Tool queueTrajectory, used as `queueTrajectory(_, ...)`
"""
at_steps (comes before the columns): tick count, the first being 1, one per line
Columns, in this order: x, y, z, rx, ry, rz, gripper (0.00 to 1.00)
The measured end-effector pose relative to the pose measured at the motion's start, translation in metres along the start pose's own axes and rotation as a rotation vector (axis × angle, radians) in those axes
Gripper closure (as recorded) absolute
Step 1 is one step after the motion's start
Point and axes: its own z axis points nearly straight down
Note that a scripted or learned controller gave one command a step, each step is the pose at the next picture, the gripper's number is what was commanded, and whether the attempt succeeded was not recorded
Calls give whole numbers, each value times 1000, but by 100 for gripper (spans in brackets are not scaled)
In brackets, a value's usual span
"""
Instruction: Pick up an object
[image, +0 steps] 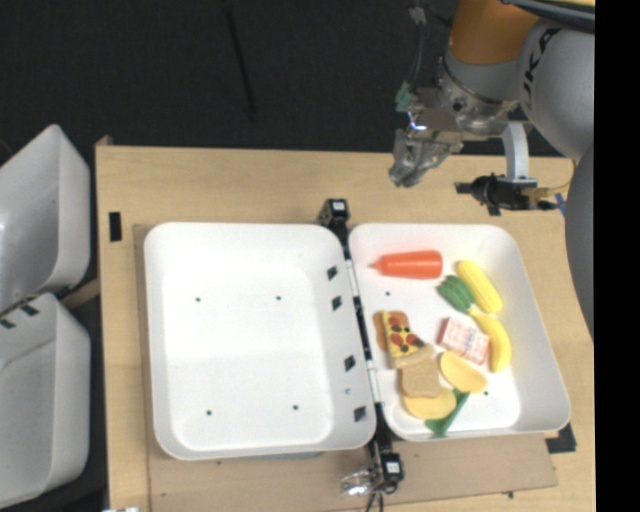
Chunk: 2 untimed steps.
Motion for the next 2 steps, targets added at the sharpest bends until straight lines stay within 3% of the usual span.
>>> queueTrajectory(2,-24,0,-50,2,-1,6,100)
